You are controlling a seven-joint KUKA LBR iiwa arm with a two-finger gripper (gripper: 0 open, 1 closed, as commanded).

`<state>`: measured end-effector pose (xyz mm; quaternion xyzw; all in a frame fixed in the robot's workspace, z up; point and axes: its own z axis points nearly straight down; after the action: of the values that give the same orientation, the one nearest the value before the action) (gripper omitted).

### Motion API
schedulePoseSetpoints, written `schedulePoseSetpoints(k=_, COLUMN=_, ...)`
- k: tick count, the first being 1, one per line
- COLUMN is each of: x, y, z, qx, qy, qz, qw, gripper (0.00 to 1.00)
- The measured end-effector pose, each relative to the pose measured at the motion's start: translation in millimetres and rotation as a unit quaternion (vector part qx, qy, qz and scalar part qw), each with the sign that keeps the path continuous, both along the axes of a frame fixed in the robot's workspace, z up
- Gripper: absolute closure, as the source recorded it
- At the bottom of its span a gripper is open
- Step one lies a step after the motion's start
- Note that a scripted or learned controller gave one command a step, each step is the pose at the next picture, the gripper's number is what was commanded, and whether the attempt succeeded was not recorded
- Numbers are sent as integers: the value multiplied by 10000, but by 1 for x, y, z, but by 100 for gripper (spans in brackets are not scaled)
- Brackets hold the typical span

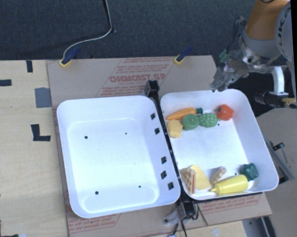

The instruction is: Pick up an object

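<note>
Two white bins (110, 156) sit on brown cardboard (130, 76); the pincer's (221, 82) state I cannot tell.

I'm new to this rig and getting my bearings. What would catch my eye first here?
The toy food in the right bin: a row along the far side with an orange carrot, green pieces and a red tomato, and a yellow bottle near the front edge. The gripper hangs above that bin's far rim.
</note>
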<state>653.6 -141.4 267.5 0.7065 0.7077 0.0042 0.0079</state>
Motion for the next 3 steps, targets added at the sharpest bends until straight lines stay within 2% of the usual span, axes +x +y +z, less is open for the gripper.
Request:
schedulePoseSetpoints(k=1, x=17, y=71, z=116, qx=26, qy=15, qz=41, qw=10000, gripper=100)
schedulePoseSetpoints(k=2, x=12, y=146, z=-32, qx=40, qy=162, qz=29, qw=9999, gripper=100)
schedulePoseSetpoints(k=3, x=16, y=196, z=129, qx=39, qy=10, qz=32, qw=10000, gripper=100)
